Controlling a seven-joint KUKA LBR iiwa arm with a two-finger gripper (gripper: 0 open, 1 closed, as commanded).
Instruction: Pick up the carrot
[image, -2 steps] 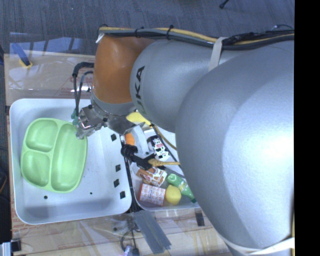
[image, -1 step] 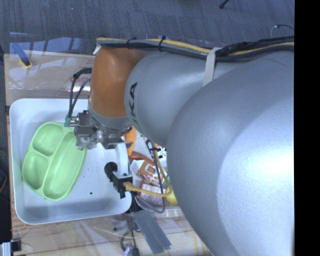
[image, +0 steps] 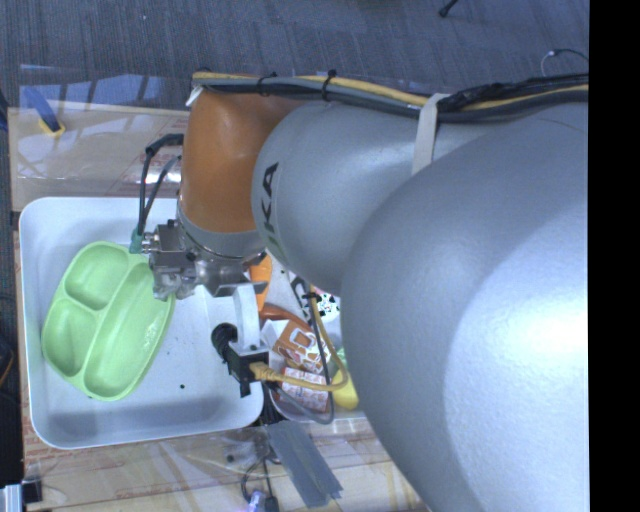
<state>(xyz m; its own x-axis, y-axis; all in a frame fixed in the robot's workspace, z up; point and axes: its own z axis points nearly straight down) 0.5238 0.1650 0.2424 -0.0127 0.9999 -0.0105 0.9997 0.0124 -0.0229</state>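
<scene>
Orange carrot (image: 261, 272) near end effector (image: 167, 284), apart

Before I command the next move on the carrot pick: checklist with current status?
1. Carrot located: cannot tell. An orange sliver beside the wrist may be it, but it is mostly hidden.
2. Gripper over target: not ok. The gripper sits at the right rim of the green divided plate in the left bin.
3. Anything held: cannot tell.
4. Clutter near the sliver: not ok. A printed packet lies just below it.
5. Sightline to the right side: not ok. The arm covers it.
</scene>
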